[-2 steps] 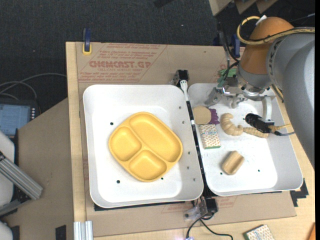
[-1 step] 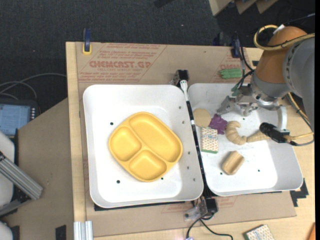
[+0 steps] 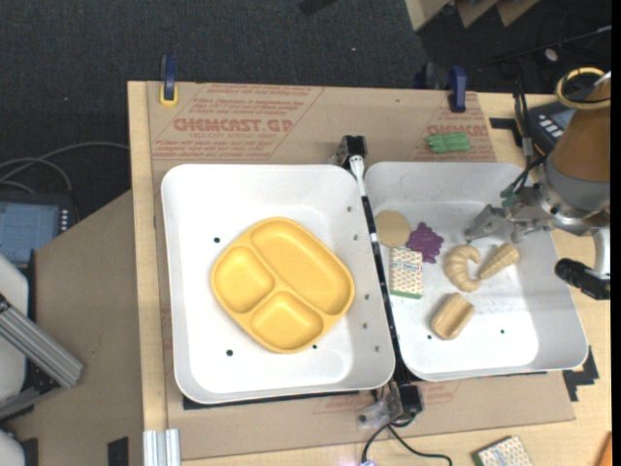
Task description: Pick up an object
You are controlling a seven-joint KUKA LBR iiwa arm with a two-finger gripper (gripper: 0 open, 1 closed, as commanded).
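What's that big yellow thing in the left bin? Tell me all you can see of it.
It is a yellow divided plate, smooth and plastic-looking, with rounded corners and three compartments: one large and two smaller. It lies flat, right side up, turned at an angle near the middle of the left white bin. Nothing else touches it.

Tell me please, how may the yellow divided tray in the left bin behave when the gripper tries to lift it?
The yellow divided tray looks like moulded plastic, so it is probably stiff and light. It is wide and lies flat, so it should not roll. Its glossy, rounded rim may slip between fingers, and a grip at one edge could tilt it.
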